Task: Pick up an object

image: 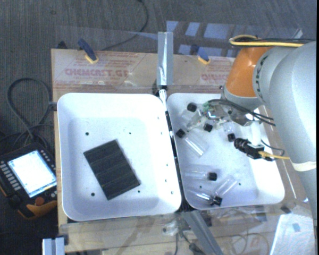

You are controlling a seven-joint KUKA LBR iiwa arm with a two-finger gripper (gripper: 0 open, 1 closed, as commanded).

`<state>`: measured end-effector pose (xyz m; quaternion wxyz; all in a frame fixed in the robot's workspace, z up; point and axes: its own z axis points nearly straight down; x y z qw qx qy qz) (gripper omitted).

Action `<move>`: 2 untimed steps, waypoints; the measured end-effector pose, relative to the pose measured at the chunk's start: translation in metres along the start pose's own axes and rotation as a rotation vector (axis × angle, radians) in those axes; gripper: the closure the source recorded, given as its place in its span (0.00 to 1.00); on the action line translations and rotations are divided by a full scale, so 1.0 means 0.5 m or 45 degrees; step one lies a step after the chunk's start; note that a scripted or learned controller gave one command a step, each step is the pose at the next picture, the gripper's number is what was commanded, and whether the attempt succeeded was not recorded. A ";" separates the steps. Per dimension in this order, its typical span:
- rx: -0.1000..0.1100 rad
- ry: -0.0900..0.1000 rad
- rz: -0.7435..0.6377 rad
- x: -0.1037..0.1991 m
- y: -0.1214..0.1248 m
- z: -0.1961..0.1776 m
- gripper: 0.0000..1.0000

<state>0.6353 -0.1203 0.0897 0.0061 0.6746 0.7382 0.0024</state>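
From my remote station: a dark ribbed slab (111,169) lies flat and askew in the left bin (74,110). The right bin (266,187) holds scattered clear vials (195,144) with black caps (212,176), lying toward its far and near ends. My gripper (219,112) hangs over the far vials; I cannot tell how its claw stands.

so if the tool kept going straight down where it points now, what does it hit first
Likely the clear vials with black caps under the tool at the back of the right bin, though depth is hard to judge.
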 end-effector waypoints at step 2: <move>0.017 0.004 0.149 0.126 0.061 -0.205 1.00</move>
